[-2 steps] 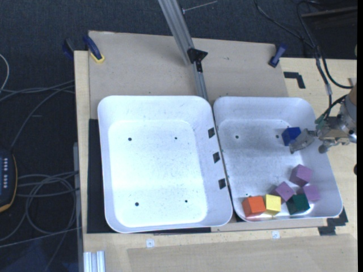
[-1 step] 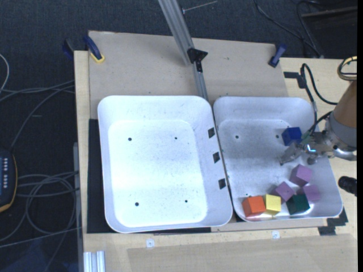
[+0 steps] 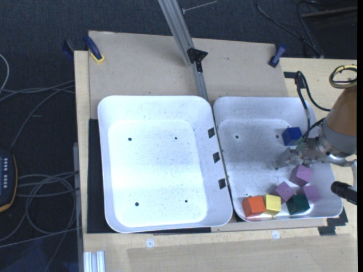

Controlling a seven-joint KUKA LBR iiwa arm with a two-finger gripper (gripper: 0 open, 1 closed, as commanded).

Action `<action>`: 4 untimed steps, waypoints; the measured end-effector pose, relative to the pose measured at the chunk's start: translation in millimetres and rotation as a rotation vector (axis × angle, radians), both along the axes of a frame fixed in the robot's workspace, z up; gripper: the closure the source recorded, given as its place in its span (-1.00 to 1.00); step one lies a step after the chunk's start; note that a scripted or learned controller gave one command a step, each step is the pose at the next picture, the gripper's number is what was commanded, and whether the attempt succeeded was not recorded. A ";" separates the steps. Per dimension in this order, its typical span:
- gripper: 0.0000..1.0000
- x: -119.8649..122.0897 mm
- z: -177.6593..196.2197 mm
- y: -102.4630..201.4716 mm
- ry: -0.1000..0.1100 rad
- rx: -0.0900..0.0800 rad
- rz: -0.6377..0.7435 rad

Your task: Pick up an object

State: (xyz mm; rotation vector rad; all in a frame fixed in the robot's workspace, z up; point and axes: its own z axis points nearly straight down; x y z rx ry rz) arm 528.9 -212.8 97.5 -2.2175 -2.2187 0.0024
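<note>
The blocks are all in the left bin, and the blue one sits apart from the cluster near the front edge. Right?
Not quite. The camera view shows the blocks in the right bin, not the left. The rest stands: the blue block sits apart from the cluster near the front edge.

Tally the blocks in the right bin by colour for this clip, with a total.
Blue block: 1
Purple blocks: 3
Orange block: 1
Yellow block: 1
Dark green block: 1
Total: 7
</note>
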 end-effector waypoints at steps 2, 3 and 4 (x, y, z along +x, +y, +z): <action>1.00 7.1 62.5 8.3 -0.011 -0.004 0.002; 1.00 3.9 107.6 8.4 -0.011 -0.005 0.001; 1.00 5.4 132.5 8.3 -0.010 -0.004 0.002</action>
